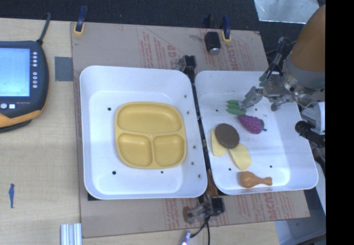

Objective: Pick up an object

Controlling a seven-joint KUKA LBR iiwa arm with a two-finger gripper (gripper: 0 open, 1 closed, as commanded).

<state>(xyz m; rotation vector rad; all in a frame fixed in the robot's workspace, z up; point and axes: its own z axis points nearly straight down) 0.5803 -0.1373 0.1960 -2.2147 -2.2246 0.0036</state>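
Take the purple grape bunch (251, 124) as your landmark; it lies in the right bin (287, 175).

Far to its left, on the surface (38, 172), sits the teach pendant (19, 84). Nearer, still left of the grapes, the left bin (97, 177) holds the yellow divided tray (150, 134); ignore both.

Just left and below the grapes lies the brown disc (227, 135), resting on a pale yellow slice (218, 144), with a second yellow piece (240, 156) beside it. Below the grapes, near the bin's front wall, is the orange drumstick (254, 180).

Just above and left of the grapes lies the green item (235, 108). The gripper (250, 99) hangs right over that spot, above the grapes. Whether it is spread or pinched you cannot tell from here, and nothing is visibly held.

Your likeliest target is the green item or the grapes. They lie close together, so commit to one. Centre over it before descending, go straight down, and keep clear of its neighbour. Close only once the piece sits squarely in the grasp, then lift slowly.
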